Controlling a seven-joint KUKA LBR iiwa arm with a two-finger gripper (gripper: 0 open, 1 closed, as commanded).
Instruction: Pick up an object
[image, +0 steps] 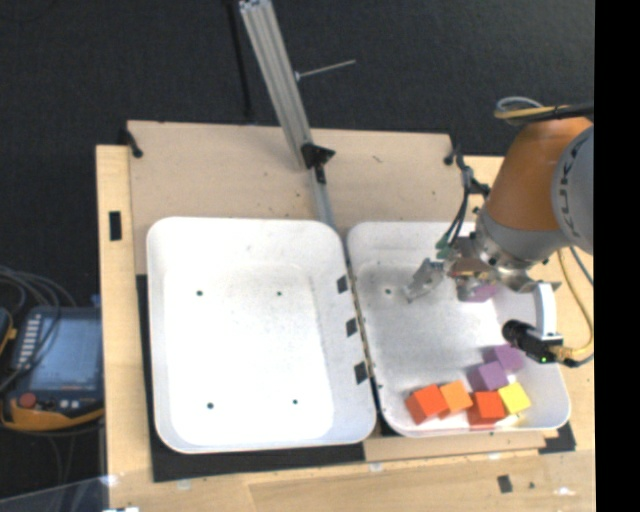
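Two shallow white plastic bins sit side by side on the tan wooden bench (250, 170). The left bin (245, 330) has only a few dark specks on its floor. A slanted grey metal rail (285, 95) runs down from the far side to the seam between the bins. Over the far part of the right bin (400, 330), the claw (440, 272) hangs from the grey arm with the orange band (535, 190); how wide it stands cannot be told, and a small purple piece (480, 292) shows just beneath the wrist. At the near right corner lie coloured foam blocks: a red-orange block (429, 402), an orange block (456, 396), a second red-orange block (488, 405), a yellow block (514, 398), and two purple blocks (495, 368).
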